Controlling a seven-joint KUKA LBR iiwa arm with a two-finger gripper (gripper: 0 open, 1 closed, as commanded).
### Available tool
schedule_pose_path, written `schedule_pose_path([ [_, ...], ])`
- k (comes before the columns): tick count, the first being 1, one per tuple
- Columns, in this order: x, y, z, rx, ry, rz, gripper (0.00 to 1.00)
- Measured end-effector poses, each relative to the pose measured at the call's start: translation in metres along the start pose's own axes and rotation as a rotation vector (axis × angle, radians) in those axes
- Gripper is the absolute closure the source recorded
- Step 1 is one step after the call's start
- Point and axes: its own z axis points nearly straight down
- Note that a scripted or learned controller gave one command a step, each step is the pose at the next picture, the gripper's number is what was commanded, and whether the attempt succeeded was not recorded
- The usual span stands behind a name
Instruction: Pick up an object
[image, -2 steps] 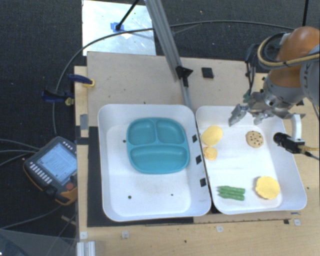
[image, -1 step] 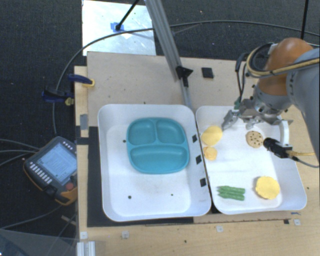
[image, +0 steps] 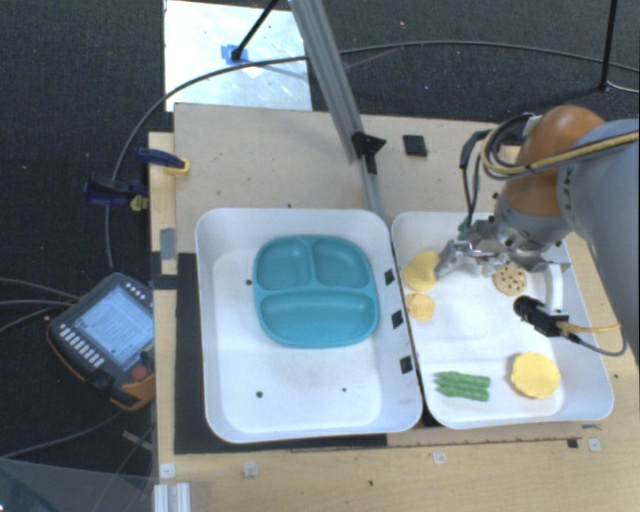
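1. The grey arm (image: 590, 190) with its orange band (image: 560, 140) reaches in from the right over the right bin (image: 600, 400)
2. The gripper (image: 447, 262) hangs low in the far left part of that bin; its fingers look slightly spread, one tip touching or just beside a yellow food piece (image: 421, 270), but nothing is clearly seen between them
3. A smaller yellow piece (image: 421, 307) lies just in front of the first one, near the bin's left wall
4. A round cookie with dark chips (image: 509, 279) sits right of the gripper, partly under the wrist
5. Green beans (image: 463, 385) lie near the bin's front edge, and a round yellow disc (image: 535, 374) lies to their right
6. The left bin (image: 230, 400) holds a teal divided plate (image: 315, 292), upright, with three compartments
7. Both bins rest side by side on the table (image: 270, 160); a handheld control pendant (image: 105, 335) sits off its left edge
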Motion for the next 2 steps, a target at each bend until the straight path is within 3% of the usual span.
schedule_pose_path([
  [1, -0.001, 0.003, 0.013, -0.008, -0.001, 0.001, 0.00],
  [2, -0.001, 0.004, 0.003, -0.010, -0.002, 0.000, 1.00],
])
